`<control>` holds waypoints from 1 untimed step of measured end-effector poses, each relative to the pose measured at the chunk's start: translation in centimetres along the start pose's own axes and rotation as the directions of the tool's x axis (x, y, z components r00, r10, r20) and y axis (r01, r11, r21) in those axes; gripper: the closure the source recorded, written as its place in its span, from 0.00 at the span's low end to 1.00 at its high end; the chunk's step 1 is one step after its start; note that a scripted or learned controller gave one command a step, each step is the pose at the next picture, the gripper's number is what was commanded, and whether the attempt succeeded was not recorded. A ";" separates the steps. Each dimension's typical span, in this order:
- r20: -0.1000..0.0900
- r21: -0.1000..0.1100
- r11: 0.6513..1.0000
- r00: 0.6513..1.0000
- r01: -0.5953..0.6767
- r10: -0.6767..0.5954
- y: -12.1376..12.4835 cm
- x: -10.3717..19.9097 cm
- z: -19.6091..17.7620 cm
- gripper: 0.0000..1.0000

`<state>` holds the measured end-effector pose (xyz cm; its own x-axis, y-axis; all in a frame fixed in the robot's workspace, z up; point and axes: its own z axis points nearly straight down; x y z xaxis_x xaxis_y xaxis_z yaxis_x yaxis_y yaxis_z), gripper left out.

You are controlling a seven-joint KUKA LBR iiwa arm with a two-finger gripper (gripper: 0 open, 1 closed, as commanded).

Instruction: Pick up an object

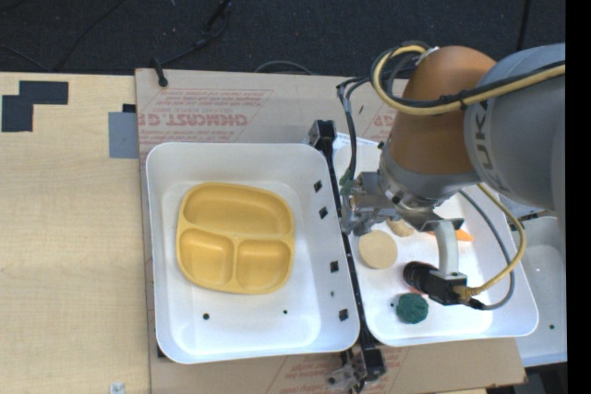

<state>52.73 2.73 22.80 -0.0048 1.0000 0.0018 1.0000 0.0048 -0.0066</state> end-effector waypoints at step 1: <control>0.001 -0.003 1.000 1.000 0.000 0.000 0.2 5.6 -0.9 1.00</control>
